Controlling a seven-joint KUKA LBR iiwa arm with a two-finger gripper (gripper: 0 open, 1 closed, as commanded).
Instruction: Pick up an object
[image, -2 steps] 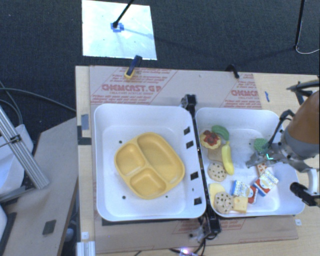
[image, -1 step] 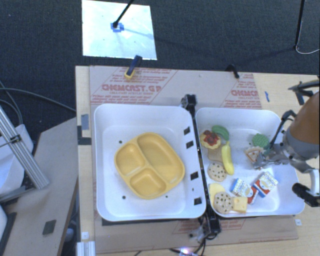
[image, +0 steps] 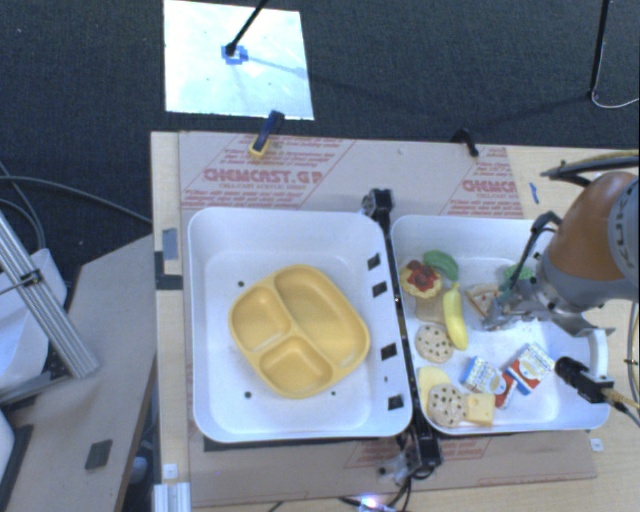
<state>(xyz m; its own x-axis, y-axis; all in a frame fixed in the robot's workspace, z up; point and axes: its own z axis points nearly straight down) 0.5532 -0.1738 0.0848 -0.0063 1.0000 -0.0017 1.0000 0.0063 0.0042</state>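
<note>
The toy food lay crowded in the right bin (image: 470, 232), right of centre in the frame: a banana (image: 455, 318), two cookies (image: 434, 343), a cheese wedge (image: 481, 408) and small cartons (image: 526, 366). The gripper (image: 503, 312) was down among them beside a sandwich piece (image: 483, 299); whether it had hold of anything could not be told. A yellow divided plate (image: 297, 329) sat in the left bin (image: 215, 300).

The arm (image: 600, 245) reaches in from the right, its hand (image: 503, 312) lowered.
</note>
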